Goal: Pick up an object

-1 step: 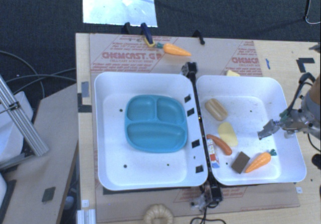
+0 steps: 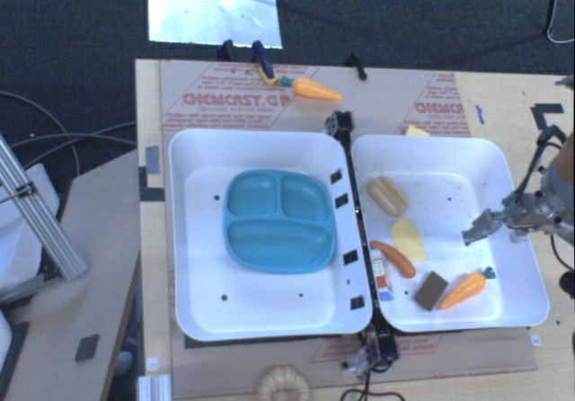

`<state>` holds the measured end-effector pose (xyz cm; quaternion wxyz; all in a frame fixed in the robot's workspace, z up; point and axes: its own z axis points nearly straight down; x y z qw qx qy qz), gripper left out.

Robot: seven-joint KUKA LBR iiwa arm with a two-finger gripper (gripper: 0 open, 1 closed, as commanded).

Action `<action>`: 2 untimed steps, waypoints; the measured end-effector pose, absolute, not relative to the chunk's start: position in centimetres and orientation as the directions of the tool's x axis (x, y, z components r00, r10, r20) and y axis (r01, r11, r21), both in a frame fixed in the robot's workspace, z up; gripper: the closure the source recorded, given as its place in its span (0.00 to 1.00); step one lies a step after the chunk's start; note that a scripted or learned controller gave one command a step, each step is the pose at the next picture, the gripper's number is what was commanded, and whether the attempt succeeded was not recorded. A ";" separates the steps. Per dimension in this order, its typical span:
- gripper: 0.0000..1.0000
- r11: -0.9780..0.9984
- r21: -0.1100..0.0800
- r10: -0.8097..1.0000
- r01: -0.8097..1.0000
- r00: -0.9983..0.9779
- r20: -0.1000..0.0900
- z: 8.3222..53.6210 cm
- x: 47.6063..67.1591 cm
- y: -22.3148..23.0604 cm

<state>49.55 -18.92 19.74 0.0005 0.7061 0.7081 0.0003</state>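
Toy carrot [image 2: 464,289], lying in the front right part of the right bin [image 2: 467,156], is the piece nearest the gripper [image 2: 481,228]; its long axis runs at a slant, green top toward the right and rear, orange tip toward the left and front, just beside a brown block [image 2: 431,290]. The gripper hangs above the bin's right side, apart from the carrot, and whether it is open or closed cannot be told. Further left lie a sausage [image 2: 394,258], a pale yellow piece [image 2: 408,239] and a bread roll [image 2: 387,195]. The left bin [image 2: 202,201] holds a blue divided plate [image 2: 277,219]. Both bins rest on a board printed with red lettering [image 2: 225,93], where a second carrot [image 2: 310,89] lies behind them, over dark carpet [image 2: 72,22].
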 end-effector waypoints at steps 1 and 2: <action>0.00 0.002 -0.003 1.000 1.000 -0.002 0.001 14.8 50.5 -18.9; 0.00 0.001 -0.002 1.000 1.000 -0.001 0.001 10.3 51.2 -19.2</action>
